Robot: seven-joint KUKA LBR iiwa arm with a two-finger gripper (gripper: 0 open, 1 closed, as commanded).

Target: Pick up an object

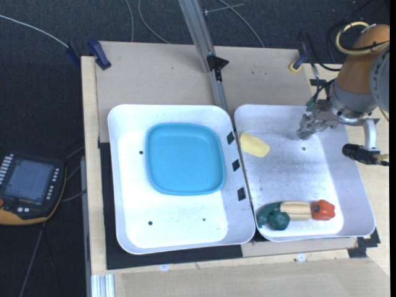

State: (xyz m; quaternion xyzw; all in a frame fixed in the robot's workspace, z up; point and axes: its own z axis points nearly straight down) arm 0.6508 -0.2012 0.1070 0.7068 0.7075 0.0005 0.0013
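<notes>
Camera view: the gripper point(307, 127) hangs over the right bin's point(346, 184) far edge, its grip state impossible to tell. In that bin, a yellow block point(254, 145) lies near the left wall; a green, tan and red toy row point(296, 212) lies along the near wall.

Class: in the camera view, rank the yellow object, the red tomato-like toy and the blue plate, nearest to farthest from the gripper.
From the gripper:
1. Yellow object, right bin, upper left.
2. Red tomato-like toy, right bin, bottom edge.
3. Blue plate, left bin.
</notes>
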